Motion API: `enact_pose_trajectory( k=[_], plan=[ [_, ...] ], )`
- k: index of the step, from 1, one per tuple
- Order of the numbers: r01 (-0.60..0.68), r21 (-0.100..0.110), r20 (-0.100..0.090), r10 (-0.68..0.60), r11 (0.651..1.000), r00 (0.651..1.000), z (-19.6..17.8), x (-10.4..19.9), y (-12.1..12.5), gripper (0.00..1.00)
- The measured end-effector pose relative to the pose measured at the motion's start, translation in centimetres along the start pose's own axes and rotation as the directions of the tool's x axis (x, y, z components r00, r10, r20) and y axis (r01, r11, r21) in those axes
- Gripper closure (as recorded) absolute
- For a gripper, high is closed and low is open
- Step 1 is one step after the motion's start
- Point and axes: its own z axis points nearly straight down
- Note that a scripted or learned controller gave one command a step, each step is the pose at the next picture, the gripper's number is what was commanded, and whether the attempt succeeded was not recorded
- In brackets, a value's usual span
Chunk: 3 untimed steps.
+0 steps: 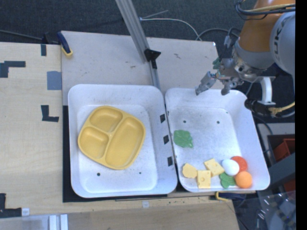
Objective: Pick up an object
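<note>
My gripper (211,88) hangs over the far rim of the right bin (249,123), fingers spread apart with nothing between them. Well below it, a green leafy piece (183,138) lies on the bin floor near the left wall. In the near right corner sit several small items: yellow cheese-like pieces (203,172), a white egg (230,167), a red piece (239,162), an orange ball (243,179) and a small green piece (226,180). All lie apart from the gripper.
The left bin (76,128) holds a yellow divided plate (112,136). A slanted metal pole (134,23) rises behind the bins, ending at a black clamp. Cables trail at the right beside the arm.
</note>
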Motion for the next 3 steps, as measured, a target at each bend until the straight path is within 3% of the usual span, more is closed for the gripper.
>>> enact_pose_trajectory(
  k=[1, 2, 3],
  plan=[
    [0.002, 0.008, -0.001, -0.002, 1.0, 1.0, 6.6, 5.4, -1.3, 0.0],
    [0.002, 0.003, 0.0, -0.002, 1.0, 1.0, 6.1, 9.5, -2.8, 0.0],
    [0.001, 0.002, -0.001, -0.001, 1.0, 1.0, 5.2, 9.3, -2.8, 1.0]
  ],
)
